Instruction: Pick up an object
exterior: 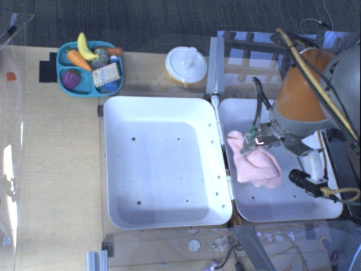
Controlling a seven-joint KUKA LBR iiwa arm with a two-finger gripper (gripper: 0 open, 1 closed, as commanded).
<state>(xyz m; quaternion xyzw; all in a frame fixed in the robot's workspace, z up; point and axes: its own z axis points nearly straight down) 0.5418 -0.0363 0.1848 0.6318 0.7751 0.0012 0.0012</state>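
Note:
A crumpled pink cloth point(255, 162) lies in the right bin point(293, 205), against its left wall. My gripper point(251, 141) hangs over the cloth's upper part, right at its surface. The arm with its orange band point(302, 92) comes down from the upper right. Whether cloth sits between the gripper's tips is not visible from this angle.
The left bin point(163, 162) lies beside the right one. A blue tray of toy food point(89, 68) and a white lidded container point(186, 65) stand on the bench behind it. A metal frame point(248, 55) and cables crowd the back right.

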